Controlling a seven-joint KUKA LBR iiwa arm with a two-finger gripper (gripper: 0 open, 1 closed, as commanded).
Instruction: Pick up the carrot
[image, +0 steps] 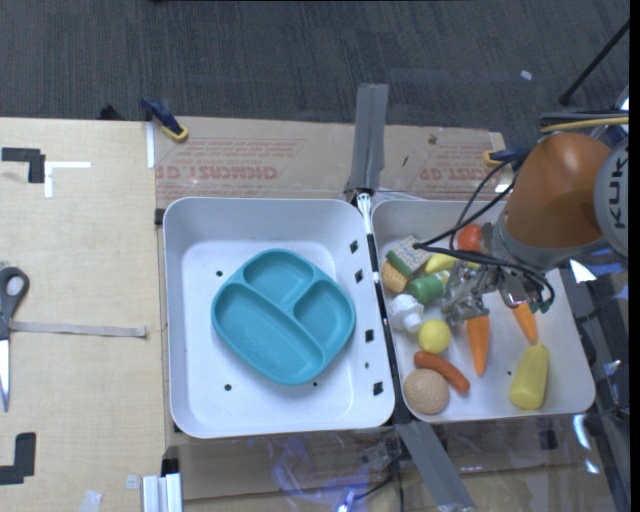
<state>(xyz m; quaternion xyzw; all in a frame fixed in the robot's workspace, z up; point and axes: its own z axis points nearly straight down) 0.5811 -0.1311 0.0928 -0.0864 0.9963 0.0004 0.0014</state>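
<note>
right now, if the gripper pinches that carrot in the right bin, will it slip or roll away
The carrot tapers to a point, so it may squirt out of a pinch near the tip. It looks rigid and probably light. Round in section, it would likely roll in an arc toward the sausage.

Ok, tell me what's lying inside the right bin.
The right bin holds two carrots, a sausage, a lemon, a yellow cob, a round bun and more food. The arm and gripper cover items behind.
</note>
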